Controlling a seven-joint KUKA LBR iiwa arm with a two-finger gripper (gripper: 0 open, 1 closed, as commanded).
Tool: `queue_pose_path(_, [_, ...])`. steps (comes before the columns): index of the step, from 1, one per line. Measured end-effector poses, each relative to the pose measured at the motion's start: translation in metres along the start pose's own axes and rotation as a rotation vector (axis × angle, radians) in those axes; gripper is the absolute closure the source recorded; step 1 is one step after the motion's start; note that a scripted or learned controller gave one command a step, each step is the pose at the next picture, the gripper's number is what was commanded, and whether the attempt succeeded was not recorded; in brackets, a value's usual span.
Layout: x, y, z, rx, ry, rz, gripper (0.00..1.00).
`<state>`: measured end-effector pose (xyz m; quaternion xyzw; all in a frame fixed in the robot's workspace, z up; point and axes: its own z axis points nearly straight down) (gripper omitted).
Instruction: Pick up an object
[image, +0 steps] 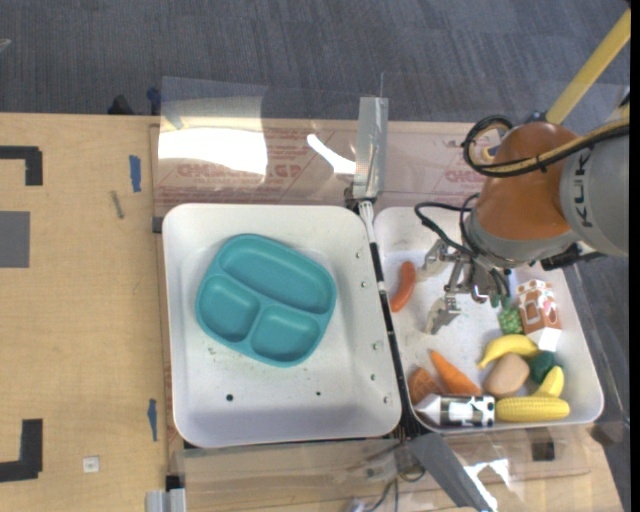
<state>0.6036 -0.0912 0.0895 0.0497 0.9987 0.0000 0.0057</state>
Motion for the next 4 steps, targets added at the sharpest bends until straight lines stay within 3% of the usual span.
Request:
queue_pose_path(1, [0.074,-0.021,-0.001,0.0,0.001,0.065,0.0])
queue_pose_path(2, [-0.028,-0.002,0.001,-0.001,0.005,0.173,0.0])
queue_pose_path(3, [-0.05,0.003,0.002,0.001,0.004,0.214,0.0])
queue_pose_path(4, [-0.046,0.004,0.001,0.0,0.003,0.278,0.0])
